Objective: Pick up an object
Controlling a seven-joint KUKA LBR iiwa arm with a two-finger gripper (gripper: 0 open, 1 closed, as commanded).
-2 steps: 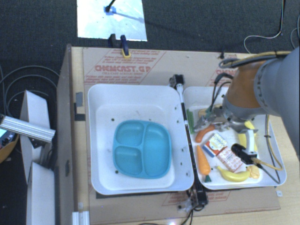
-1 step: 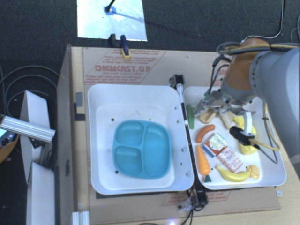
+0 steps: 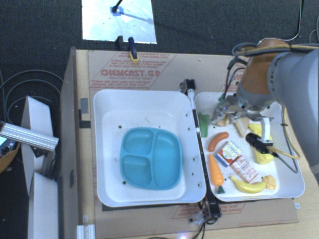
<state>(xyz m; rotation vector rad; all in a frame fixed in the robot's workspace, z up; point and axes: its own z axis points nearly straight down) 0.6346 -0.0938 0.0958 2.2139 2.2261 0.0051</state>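
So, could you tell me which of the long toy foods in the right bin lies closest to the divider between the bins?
The green piece, lying along the divider near the bin's top-left corner. The hot dog, carrot and banana all lie farther in.

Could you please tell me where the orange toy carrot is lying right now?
The orange toy carrot lies in the right white bin, near its left wall, below the reddish sausage and left of the yellow banana.

This looks like a robotics lab. The gripper (image 3: 225, 114) hangs over the right bin (image 3: 294, 183) on a cardboard-topped bench (image 3: 134, 66). Far to its left lie loose cables (image 3: 20, 86) and metal rails (image 3: 27, 136); beyond it, dark carpet (image 3: 199, 14) holds a taped marker sheet (image 3: 118, 13).
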